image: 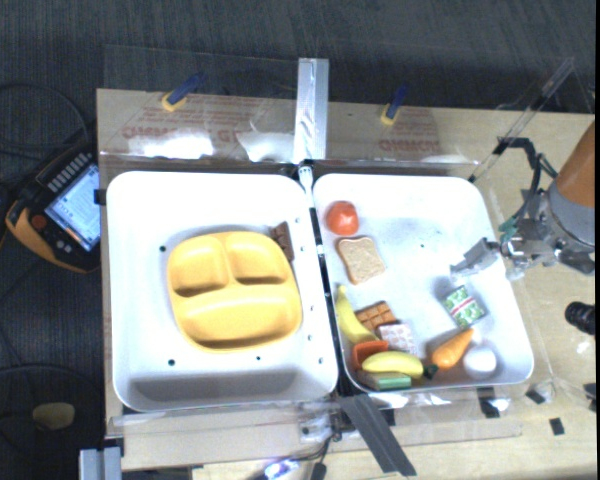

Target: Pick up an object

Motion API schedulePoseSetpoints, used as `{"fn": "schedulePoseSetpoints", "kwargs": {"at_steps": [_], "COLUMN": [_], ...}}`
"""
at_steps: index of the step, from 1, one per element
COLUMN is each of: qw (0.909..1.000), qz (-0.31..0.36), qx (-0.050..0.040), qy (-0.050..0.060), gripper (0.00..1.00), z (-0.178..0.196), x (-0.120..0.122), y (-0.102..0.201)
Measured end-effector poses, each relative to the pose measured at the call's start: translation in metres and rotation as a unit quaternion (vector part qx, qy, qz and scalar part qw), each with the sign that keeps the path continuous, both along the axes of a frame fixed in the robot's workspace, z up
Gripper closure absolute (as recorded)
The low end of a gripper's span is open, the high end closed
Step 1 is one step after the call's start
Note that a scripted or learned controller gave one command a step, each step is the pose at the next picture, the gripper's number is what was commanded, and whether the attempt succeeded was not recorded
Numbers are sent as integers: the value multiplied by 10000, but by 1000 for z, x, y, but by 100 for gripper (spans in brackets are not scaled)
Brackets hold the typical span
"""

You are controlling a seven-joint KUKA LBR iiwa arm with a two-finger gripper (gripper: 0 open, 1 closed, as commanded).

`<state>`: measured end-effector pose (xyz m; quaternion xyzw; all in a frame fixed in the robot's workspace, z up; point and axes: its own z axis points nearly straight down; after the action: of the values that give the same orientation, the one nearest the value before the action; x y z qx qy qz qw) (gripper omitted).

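The right bin (420, 203) holds toy food. A red tomato (342, 216) and a bread slice (361, 259) lie at its upper left. A banana (346, 317), a brown waffle piece (375, 315) and a small packet (396, 336) sit lower down, with a yellow, red and green cluster (388, 364) at the front. A green-white carton (464, 305), a carrot (452, 348) and a white egg (480, 360) lie at the lower right. My gripper (477, 258) hangs over the bin's right side, just above the carton, holding nothing that I can see.
The left bin (140, 268) carries a yellow compartment plate (234, 286) with a small brown piece (282, 238) at its upper right corner. The grey arm with its orange band (578, 183) comes in from the right. Cables and a handheld device (65, 213) lie on the floor at left.
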<state>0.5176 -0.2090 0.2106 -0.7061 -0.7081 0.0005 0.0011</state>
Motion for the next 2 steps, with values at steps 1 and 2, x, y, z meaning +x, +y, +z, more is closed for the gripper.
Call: {"fn": "schedulePoseSetpoints", "kwargs": {"at_steps": [1, 2], "qw": [9952, 9919], "qz": [975, 1264], "qx": [33, -14], "qy": [-35, -121], "gripper": [0, 0], "z": [-114, -118], "x": [25, -19], "y": [-5, -2]}}
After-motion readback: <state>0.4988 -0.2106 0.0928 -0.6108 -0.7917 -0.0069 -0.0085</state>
